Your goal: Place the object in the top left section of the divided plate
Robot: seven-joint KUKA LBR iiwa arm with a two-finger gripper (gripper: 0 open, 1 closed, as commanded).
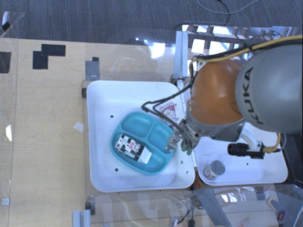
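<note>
Teal divided plate (142,148) held a patterned packet (133,148) (lower section); gripper (179,142) hovered at its right rim, grip state unclear.

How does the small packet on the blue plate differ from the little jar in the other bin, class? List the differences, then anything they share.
The packet lies flat; the jar stands upright. The packet is rectangular with a black-and-white print; the jar is round with a grey lid. The packet rests in a section of the blue plate in the left bin; the jar sits directly on the floor of the right bin. Both are small and lie apart from the hand.
</note>
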